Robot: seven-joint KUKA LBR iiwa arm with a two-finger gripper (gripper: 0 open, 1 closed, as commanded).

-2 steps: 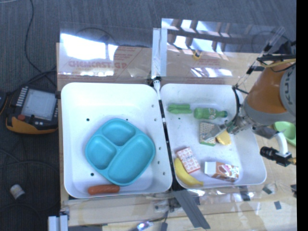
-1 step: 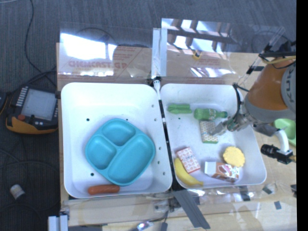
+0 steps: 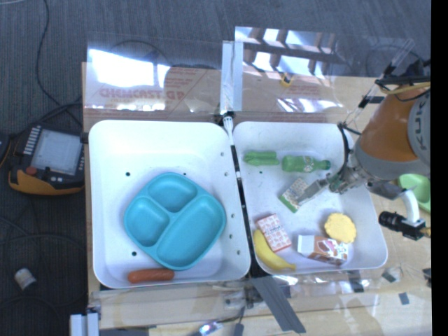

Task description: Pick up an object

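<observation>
leftmost, on the floor beside the bench, lies a handheld pendant (image 3: 43, 161) with an orange rim. next, the left bin (image 3: 105, 187) holds a blue divided plate (image 3: 175, 220) and, along its near wall, an orange-red sausage (image 3: 150, 275). across the central divider, the right bin (image 3: 311, 133) contains a green pod (image 3: 260, 159) and a green bottle (image 3: 304, 164) near its far wall, a small patterned card (image 3: 274, 232) touching a yellow banana (image 3: 269, 255) near the front, a red-and-white carton (image 3: 322, 248), and a yellow round piece (image 3: 339, 227) just above it. toward the bin's right side, the gripper (image 3: 323, 185) descends from the grey arm's orange band (image 3: 392, 126); a green-edged packet (image 3: 296, 194) lies tilted against its tip. whether the packet is grasped or the tip is released or clenched cannot be told.
</observation>
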